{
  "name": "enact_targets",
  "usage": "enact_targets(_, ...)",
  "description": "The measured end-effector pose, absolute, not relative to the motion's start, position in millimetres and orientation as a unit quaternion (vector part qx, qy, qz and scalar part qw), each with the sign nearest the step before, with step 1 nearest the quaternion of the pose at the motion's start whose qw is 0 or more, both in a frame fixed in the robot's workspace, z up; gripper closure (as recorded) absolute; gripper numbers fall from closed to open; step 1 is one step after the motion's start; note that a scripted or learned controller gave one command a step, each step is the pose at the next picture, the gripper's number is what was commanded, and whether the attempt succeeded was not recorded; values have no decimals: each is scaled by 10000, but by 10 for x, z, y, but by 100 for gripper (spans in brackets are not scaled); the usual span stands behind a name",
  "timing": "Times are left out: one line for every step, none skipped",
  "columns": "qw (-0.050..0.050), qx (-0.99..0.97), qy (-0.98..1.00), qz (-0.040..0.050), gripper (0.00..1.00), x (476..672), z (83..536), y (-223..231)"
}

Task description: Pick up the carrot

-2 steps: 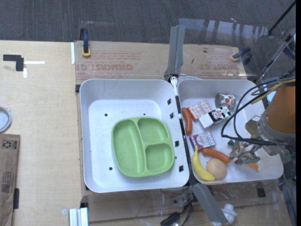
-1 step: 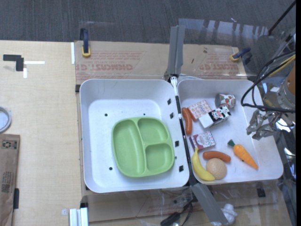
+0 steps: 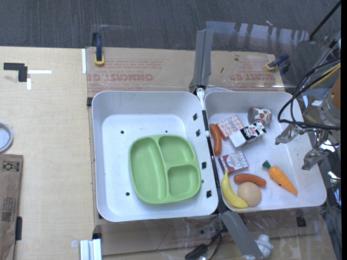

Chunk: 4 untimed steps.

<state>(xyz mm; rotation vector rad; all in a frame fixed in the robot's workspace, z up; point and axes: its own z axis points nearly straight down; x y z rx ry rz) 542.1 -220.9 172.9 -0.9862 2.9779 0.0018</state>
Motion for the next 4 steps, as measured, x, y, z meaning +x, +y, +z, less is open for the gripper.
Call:
enact_targets(90, -3440, 9389, -58, 0, 5006, 1013, -2220)
enact_targets(213, -3448, 9384, -100, 100, 5100, 1182, -2172)
enact_targets(23, -5291, 8486, 7, 100, 4915, 917, -2202)
enact_targets(24, -5529, 8332, 4, 100, 5130, 2042, -1444)
